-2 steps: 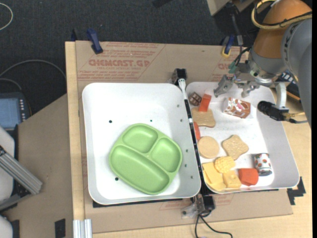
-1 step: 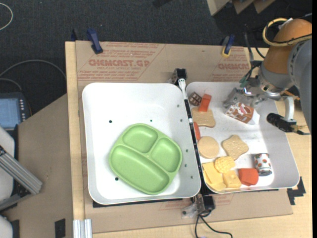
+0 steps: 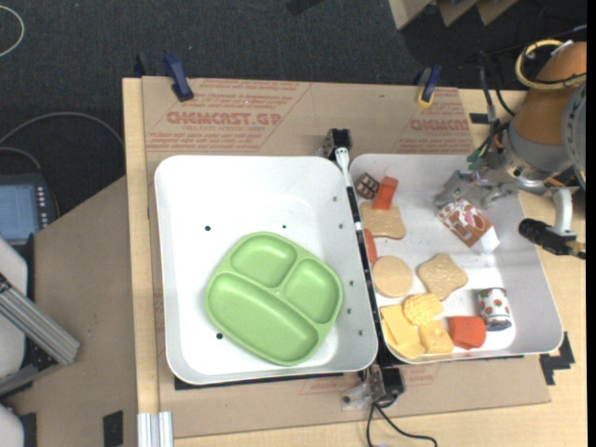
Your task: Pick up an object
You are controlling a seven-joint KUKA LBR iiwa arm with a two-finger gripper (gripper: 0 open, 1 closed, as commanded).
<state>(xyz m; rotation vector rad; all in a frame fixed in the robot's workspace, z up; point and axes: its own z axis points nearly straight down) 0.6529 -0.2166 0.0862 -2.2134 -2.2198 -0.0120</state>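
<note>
- Tray (image 3: 272, 296), green, three compartments: lies in the left bin (image 3: 186, 194) on the desk (image 3: 140, 156).
- Right bin (image 3: 535, 287): holds toy foods, including toast slice (image 3: 384, 222), round cracker (image 3: 421, 308), small can (image 3: 494, 307).
- Red-and-white packet (image 3: 466, 223): far part of right bin.
- End effector (image 3: 463, 192): just above the packet; grip state cannot be told.

We see a cardboard sheet (image 3: 233, 119) under the left bin (image 3: 177, 250), two blue clamps (image 3: 177, 77) at the sheet's far edge, black cables (image 3: 391, 426) off its near edge
</note>
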